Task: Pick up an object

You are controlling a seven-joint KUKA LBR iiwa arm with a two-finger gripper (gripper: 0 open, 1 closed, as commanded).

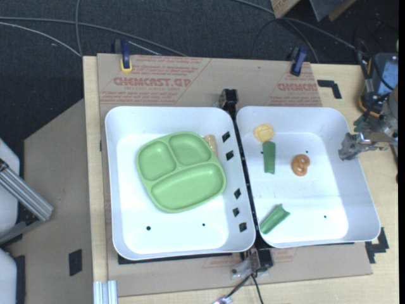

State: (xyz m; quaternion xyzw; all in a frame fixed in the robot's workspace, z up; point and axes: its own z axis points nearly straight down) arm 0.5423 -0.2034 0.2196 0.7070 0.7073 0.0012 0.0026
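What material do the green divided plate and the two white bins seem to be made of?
The green divided plate looks like moulded plastic with a matte finish: even colour, soft rounded compartment ridges. The two shallow white bins are probably thin smooth plastic too, judging by their rounded corners and faint sheen.

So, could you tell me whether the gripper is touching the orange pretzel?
Apart. The camera view shows the gripper at the right bin's edge, with bare white floor before the pretzel.

Bench point(57, 170) under 2 white bins point(126, 233)
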